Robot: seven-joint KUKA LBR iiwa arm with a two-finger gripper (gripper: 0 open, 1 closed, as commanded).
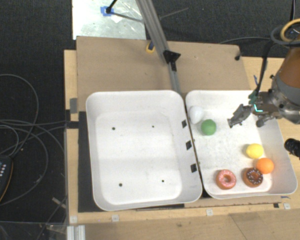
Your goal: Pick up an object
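Over the right bin (285,156) of two shallow white bins, the gripper (238,118) hangs from a grey arm (290,91) with an orange band, reaching in from the right. Nothing sits between its dark fingers; whether they are spread wide or drawn narrow cannot be told from this slanted view.

Six small objects lie in the right bin. Nearest the gripper, to its left and slightly toward the front, is a green ball (208,127), round and plain, apart from the fingers. Touching or just beside that ball, at the bin's left wall, is a white ball (195,114), hard to pick out against the white plastic. Well apart from the gripper, toward the front of the bin, lie a yellow lemon-like piece (254,150) and just below it an orange ball (265,165). Along the front wall sit a pink-frosted doughnut (226,179) and, to its right, a chocolate doughnut (253,176) with pale specks, close beside the orange ball.

To the left, the left bin (97,134) shows four small dark dots on its floor. No readable writing or brand marks appear on any object.
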